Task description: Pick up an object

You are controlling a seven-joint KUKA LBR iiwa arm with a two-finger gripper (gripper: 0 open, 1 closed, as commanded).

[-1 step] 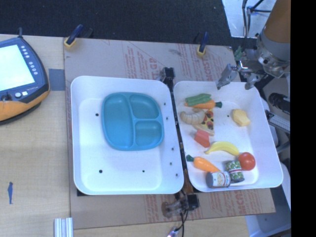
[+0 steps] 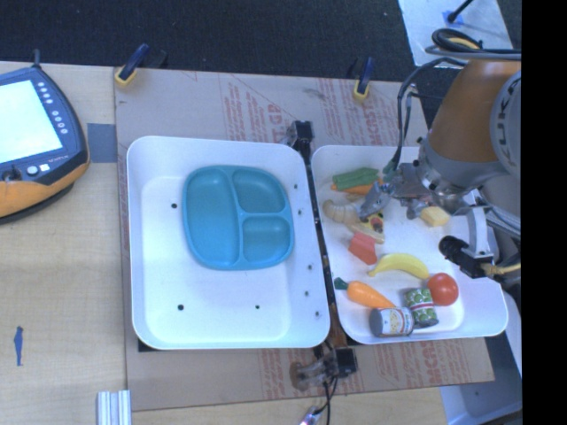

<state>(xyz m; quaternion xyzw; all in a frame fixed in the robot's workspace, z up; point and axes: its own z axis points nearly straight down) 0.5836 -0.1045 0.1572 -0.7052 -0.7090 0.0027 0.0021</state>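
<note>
Claw [image 2: 379,200] low in right bin [image 2: 483,326], arm [image 2: 474,118] bent over; finger state unclear.

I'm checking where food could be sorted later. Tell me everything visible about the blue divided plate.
The blue divided plate is light blue, smooth and plastic-looking, with rounded corners. Raised ridges split it into three sections: one large one on the left and two smaller ones stacked on the right. It lies flat, right side up, slightly rotated, in the upper middle of the left white bin, resting on the bin floor. Nothing lies in its sections, and nothing else touches it.
</note>
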